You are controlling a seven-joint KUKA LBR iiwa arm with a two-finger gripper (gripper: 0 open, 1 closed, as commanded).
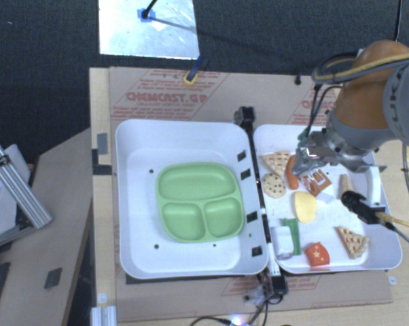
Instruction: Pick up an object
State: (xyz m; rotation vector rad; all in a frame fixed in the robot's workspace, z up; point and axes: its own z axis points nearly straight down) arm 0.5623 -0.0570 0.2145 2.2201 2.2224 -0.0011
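My gripper hangs low over the upper middle of the right bin. It is directly above an orange-red sausage-shaped toy and a small red and white piece, and it partly covers both. I cannot see whether anything is between the jaws. Close by on the left lie a waffle-like wedge and a round cookie. Just below the gripper is a yellow oval piece.
The right bin also holds a red block, a pizza slice, a green and white piece and a tan stick. In the left bin sits a green divided plate.
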